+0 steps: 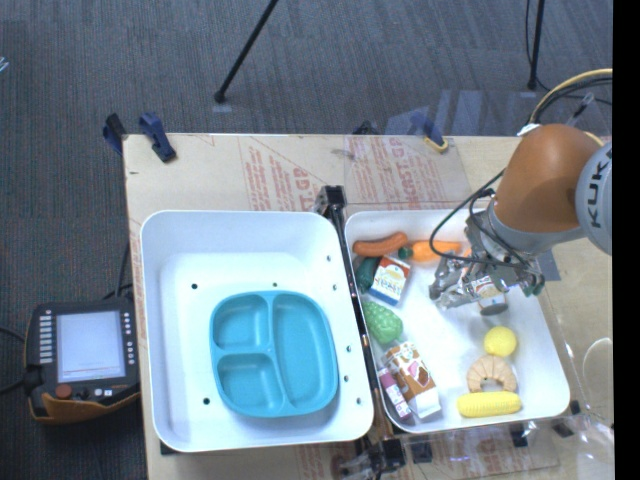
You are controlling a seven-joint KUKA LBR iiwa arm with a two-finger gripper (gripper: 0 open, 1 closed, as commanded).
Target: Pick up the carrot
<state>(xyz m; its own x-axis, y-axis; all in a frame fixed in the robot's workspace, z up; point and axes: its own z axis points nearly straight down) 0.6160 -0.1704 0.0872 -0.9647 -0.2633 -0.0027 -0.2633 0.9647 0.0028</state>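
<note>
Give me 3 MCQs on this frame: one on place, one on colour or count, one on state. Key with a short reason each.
1. Where does the carrot lie?
A. in the right bin, near its far edge
B. on the blue tray
C. on the bare bench

2. How many compartments does the blue tray have?
A. two
B. three
C. five

3. How does the pincer stand to the carrot?
A. holding it above the left bin
B. low over the right bin, close beside the carrot, which lies on the floor
C. pressed on the tray

Key: 1 A, it lies by the sausage at the far wall; 2 B, ridges split it in three; 3 B, the carrot rests unlifted.
</note>
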